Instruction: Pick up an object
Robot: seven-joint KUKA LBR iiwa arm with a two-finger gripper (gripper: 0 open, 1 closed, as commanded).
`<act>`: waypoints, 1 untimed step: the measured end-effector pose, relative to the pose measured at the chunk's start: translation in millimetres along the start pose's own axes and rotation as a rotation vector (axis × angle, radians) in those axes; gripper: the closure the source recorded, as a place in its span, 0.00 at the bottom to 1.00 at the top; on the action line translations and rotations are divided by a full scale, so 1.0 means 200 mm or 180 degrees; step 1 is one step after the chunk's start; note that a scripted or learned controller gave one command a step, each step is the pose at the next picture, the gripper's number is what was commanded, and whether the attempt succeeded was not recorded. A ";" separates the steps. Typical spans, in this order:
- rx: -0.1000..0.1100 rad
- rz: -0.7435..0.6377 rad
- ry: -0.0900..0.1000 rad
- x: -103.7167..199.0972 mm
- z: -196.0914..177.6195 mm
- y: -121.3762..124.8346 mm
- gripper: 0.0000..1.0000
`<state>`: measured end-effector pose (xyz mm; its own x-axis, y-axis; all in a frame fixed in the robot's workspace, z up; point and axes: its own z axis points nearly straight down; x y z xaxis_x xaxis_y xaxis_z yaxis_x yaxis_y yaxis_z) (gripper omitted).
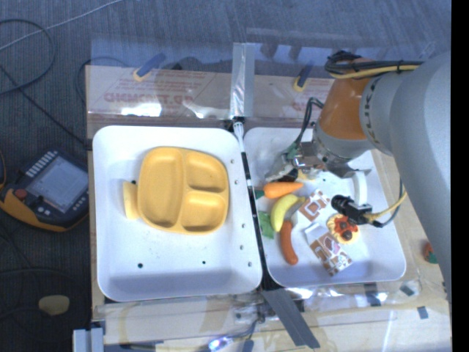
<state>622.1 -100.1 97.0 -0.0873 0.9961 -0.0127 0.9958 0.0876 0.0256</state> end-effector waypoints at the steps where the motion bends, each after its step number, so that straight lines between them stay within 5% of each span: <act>1: 0.0003 0.0002 0.0009 0.00 -0.05 0.00 1.00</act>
<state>622.4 -100.1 107.8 -0.0869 0.9962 -0.0098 0.9959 0.0871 0.0246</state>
